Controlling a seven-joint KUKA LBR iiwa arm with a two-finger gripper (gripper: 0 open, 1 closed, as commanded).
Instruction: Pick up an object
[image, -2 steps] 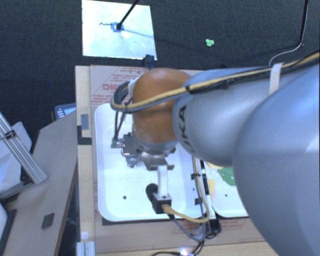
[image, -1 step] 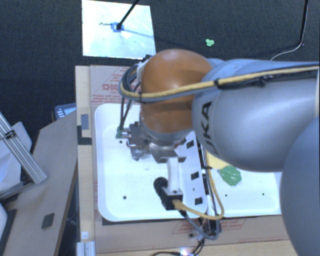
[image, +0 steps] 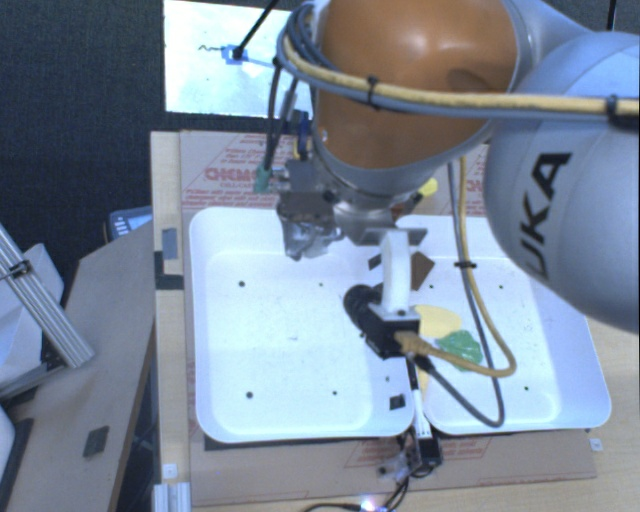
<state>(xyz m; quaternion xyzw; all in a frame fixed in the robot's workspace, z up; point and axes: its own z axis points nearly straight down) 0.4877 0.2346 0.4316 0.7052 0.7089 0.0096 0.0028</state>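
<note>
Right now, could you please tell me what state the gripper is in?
Gripper: cannot be told from this view; it hangs over the far side of the left bin.

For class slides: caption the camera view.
End effector over left bin; a yellow item and a green item lie in right bin.

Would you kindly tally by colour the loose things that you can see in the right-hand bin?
Yellow thing: 1
Green thing: 1
Brown thing: 1
Total: 3 in view; the arm covers part of the right bin.
</note>
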